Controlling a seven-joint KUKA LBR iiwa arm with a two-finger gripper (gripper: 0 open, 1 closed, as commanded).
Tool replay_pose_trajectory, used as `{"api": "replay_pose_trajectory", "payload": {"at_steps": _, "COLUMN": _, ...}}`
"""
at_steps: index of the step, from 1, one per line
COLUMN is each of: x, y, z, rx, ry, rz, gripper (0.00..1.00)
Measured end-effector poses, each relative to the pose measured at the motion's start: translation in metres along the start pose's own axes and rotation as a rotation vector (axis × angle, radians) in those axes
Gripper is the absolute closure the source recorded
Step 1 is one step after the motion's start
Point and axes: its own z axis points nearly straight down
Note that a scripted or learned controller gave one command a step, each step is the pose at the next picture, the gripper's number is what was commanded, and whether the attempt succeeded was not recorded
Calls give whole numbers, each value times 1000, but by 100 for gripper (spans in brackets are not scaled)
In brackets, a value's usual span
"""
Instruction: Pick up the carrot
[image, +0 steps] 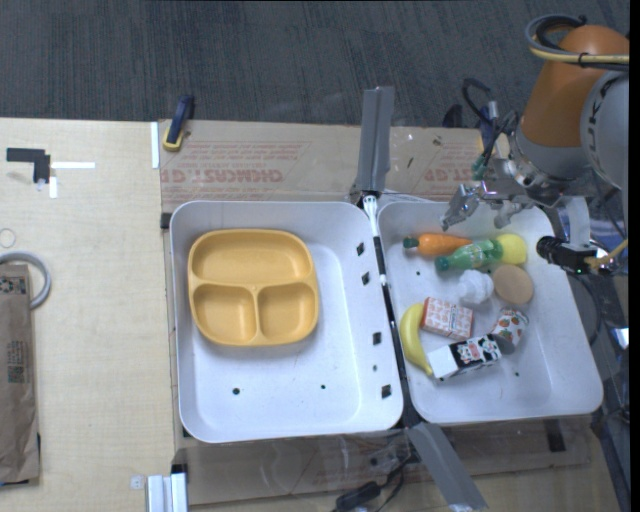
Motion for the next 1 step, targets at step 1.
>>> {"api": "replay_pose_trajectory", "payload": {"at_steps": 1, "x": 0, "y": 1, "z": -10, "rx": -2, "ry": -2, "rz": -2, "gripper": 100}}
